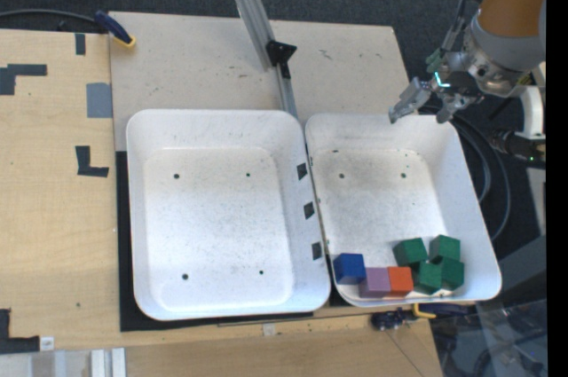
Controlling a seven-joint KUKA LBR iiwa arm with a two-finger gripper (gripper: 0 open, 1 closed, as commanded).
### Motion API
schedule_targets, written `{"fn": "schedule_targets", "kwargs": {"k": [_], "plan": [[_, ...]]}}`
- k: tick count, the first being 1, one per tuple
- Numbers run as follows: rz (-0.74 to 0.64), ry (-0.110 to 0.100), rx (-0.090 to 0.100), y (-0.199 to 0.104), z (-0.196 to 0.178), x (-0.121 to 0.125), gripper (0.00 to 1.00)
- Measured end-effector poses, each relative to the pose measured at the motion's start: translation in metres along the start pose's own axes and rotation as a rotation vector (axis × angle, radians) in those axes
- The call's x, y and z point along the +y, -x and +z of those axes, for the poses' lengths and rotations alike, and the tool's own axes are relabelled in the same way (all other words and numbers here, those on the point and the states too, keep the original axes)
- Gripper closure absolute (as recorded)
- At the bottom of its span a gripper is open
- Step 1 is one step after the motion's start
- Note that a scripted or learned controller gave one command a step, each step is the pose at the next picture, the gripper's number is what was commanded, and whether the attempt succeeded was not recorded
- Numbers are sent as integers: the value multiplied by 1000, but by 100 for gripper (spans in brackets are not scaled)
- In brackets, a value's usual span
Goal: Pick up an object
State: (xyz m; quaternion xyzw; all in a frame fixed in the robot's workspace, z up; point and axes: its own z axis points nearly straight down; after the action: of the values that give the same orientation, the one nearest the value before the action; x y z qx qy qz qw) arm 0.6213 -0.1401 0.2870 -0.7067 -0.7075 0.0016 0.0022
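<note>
Left bin — bare white floor, speckled. A slanted metal rail runs down to the seam between the bins. Right bin: blocks crowd its near edge — blue block, purple block, orange block, then green blocks bunched in the near right corner, touching one another. Far half of this bin is open floor. Gripper hangs over the bin's far right rim, well apart from the blocks, nothing between its fingers; jaws open or shut, cannot tell.
</note>
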Motion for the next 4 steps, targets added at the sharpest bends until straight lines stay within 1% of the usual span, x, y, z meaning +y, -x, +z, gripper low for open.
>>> {"fn": "schedule_targets", "kwargs": {"k": [1, 2, 3, 4], "plan": [[-1, 5, -1, 0, -3, 1, 0], [-1, 0, -1, -5, 44, 7, 0], [-1, -1, -1, -5, 97, 16, 0], [1, -2, -1, 5, 155, 14, 0]]}}
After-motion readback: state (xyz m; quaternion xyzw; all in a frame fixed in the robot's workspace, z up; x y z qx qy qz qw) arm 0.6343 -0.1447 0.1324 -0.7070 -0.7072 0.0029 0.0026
